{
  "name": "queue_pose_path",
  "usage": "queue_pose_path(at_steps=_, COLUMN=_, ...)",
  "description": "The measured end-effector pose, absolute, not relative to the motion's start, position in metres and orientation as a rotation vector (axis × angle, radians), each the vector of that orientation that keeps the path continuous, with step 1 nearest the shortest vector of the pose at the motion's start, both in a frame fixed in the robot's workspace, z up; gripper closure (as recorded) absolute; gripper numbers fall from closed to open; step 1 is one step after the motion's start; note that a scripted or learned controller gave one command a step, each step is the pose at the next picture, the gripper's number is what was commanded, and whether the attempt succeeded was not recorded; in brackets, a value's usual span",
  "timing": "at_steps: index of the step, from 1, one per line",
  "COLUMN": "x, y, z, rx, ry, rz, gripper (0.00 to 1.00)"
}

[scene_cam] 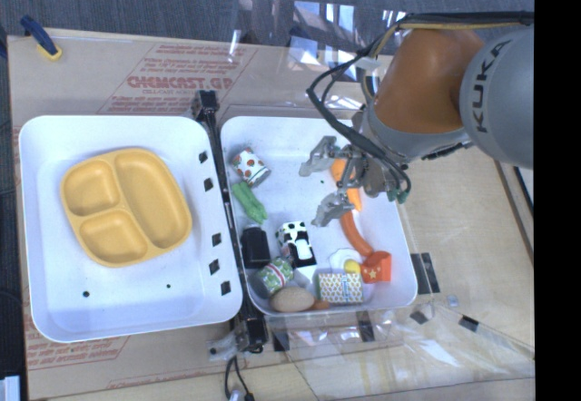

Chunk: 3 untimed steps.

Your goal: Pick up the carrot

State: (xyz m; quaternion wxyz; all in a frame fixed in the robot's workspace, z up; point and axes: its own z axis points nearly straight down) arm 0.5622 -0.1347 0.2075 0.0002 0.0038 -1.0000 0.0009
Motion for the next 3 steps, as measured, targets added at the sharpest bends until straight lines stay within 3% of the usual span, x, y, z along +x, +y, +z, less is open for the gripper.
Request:
queue_pose_path(at_steps=1, x=0.607, y=-0.18, z=0.149, rx=0.293, ry=-3.128, rz=0.0, gripper=0.0)
queue_pose_path(at_steps=2, x=0.637, y=-0.208, z=0.091, rx=0.487, ry=-3.104, rz=-0.001, gripper=0.0)
queue_pose_path(at_steps=3, x=0.64, y=-0.206, z=0.105, rx=0.496, ry=-3.111, rz=0.003, gripper=1.0)
